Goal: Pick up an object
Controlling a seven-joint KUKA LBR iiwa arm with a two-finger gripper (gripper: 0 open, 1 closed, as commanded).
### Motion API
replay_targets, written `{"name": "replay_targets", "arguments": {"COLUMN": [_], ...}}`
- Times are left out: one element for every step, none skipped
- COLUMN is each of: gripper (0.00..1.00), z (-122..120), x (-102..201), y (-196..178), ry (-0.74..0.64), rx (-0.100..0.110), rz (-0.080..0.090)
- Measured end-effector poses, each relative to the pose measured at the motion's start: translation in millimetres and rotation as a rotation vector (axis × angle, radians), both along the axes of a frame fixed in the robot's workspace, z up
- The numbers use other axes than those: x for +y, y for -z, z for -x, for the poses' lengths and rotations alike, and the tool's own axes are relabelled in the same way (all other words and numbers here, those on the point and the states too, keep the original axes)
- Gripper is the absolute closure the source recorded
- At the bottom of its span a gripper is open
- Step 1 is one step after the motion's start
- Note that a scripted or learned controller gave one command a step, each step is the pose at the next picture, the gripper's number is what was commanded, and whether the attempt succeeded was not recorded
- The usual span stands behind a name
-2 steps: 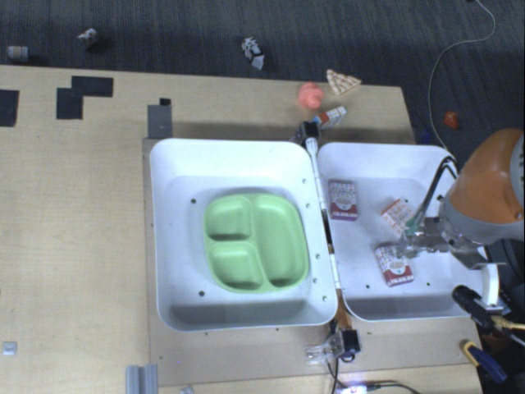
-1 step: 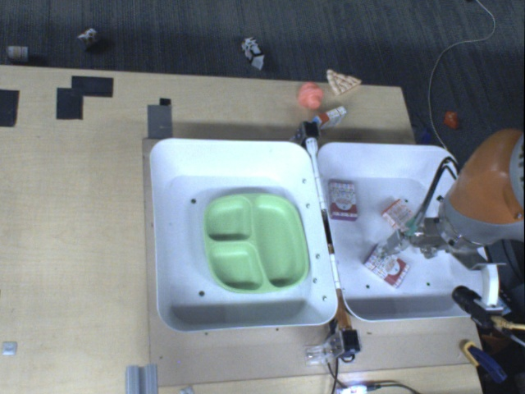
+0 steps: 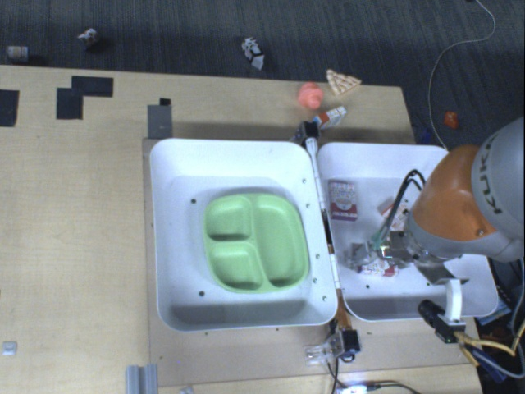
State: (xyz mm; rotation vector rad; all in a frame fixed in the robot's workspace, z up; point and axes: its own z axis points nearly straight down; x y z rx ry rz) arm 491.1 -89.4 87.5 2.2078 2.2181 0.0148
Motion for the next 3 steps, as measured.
{"name": "replay_targets", "arguments": {"gripper": [1.0,1.0,1.0], "z": [-1.4,3.5,4.0], "x": [-0.1,61.4,128.6], "y": [-10.5,-97.1,-96.9], "ry": [-0.001,0.001,0.0], "rx": [-0.004,0.012,0.013], "rz": [0.001,-0.003,-0.003]}}
